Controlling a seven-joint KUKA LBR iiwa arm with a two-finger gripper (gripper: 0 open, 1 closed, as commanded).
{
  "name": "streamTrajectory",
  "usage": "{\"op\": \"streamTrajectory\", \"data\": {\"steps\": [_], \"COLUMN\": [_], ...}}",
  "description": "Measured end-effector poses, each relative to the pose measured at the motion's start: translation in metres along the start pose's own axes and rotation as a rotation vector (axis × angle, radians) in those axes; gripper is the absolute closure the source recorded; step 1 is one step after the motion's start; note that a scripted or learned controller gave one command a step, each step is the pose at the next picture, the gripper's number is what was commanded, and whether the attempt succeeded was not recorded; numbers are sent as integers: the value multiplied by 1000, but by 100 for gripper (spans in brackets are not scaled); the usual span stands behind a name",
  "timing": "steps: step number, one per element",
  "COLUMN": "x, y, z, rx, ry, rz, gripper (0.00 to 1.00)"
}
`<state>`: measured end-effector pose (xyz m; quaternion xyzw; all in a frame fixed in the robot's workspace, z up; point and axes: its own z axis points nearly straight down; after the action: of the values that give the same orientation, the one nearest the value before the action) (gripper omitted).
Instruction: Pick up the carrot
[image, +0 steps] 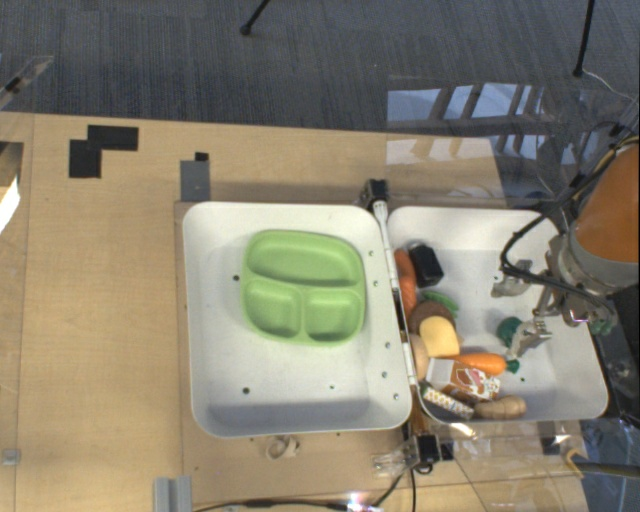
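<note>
The carrot is orange with a green tip and lies on its side in the right bin, near that bin's front. It rests against a yellow-brown potato-like piece and a printed packet. My gripper reaches in from the right and hangs just up and right of the carrot's green tip. A small teal object sits right beside the gripper. I see nothing held in the gripper.
The right bin's left side is crowded with a reddish-orange stick, a black block, a green leafy piece and a brown roll. A green divided plate lies in the left bin.
</note>
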<state>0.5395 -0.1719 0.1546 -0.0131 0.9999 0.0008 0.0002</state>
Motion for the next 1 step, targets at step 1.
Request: {"op": "streamTrajectory", "data": {"steps": [1], "x": [14], "y": [27], "z": [42], "rx": [8], "ry": [-19], "rz": [-179], "gripper": [0]}}
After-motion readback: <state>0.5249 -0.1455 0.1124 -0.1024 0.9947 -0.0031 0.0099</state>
